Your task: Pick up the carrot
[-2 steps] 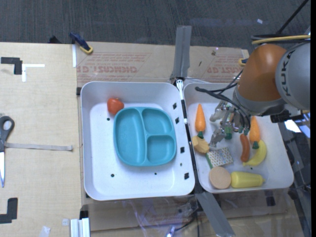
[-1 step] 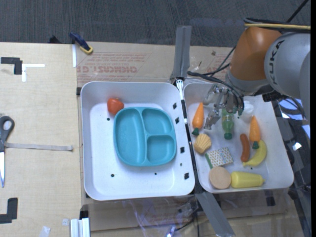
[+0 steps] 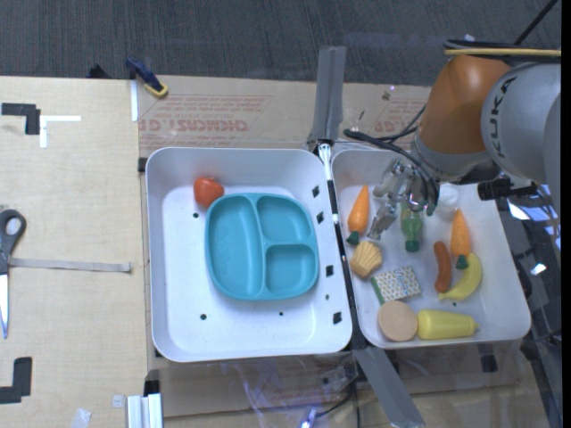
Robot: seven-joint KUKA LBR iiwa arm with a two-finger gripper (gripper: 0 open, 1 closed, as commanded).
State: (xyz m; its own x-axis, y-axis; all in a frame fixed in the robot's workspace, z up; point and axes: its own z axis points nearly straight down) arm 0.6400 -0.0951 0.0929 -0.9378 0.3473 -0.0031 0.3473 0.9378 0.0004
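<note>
Two carrots lie in the right bin (image 3: 513, 266). One orange carrot (image 3: 359, 209) with a green end rests near the bin's left wall, pointing up and down in the view. A shorter orange carrot (image 3: 459, 232) with a green end lies further right, above the banana. My gripper (image 3: 389, 205) hangs over the bin's upper middle, just right of the left carrot and apart from it. Its fingers stand open with nothing between them. The arm's orange band (image 3: 459, 105) is above it.
Around the gripper are a green bottle (image 3: 412, 227), a red sausage (image 3: 442, 266), a banana (image 3: 467, 279), a yellow piece (image 3: 446, 325), a round bun (image 3: 398, 321), a speckled square (image 3: 397, 283) and a ridged yellow item (image 3: 365, 259). The left bin (image 3: 169, 319) holds a teal divided plate (image 3: 234, 275) and a red-orange item (image 3: 207, 190).
</note>
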